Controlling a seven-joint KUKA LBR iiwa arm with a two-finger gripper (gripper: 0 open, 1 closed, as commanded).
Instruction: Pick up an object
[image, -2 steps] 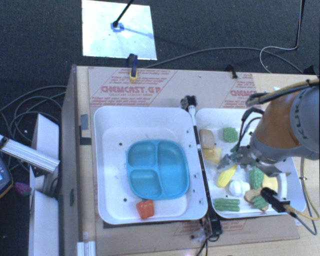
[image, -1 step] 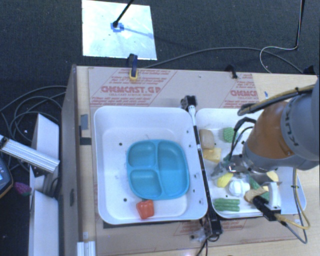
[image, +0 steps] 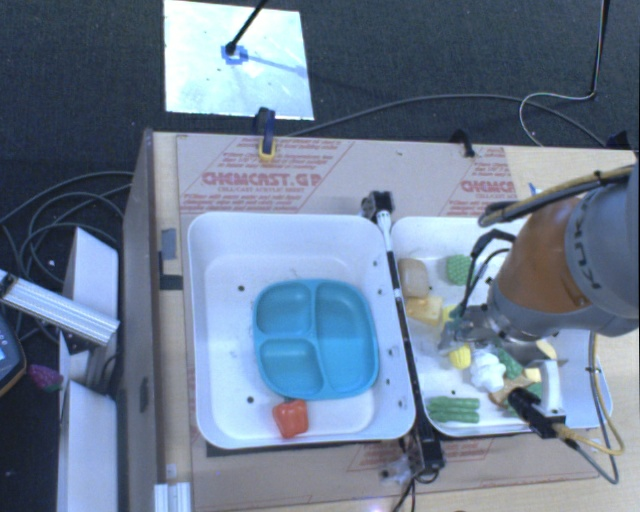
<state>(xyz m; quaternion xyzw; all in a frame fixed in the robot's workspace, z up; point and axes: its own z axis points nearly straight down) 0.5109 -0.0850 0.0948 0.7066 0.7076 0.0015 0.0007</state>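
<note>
Bench with two shallow white bins side by side, taken from above at a slant. Left bin (image: 215, 300): holds a blue divided plate (image: 316, 336) lying flat near its middle, three compartments showing; just below the plate, near the bin's front wall, an orange-red pepper-like toy (image: 291, 417). Right bin (image: 425, 232): holds a cluster of small toy foods. Relative to the blue plate, all of these lie to the right, past the divider between the bins: a pale cream piece (image: 414, 272) and a yellow block (image: 424, 308) nearest the divider; a small green knobbly item (image: 458, 267) beyond them; a green bean pod (image: 453, 407) by the front wall; a yellow corn-like piece (image: 460, 356) and a white piece (image: 487, 371) beside each other under the arm. Arm (image: 560, 265): grey with orange band, reaching in from the right over the right bin. Gripper (image: 462, 335): low over the cluster, just above the corn-like piece; whether it is spread or pinching anything cannot be told.
</note>
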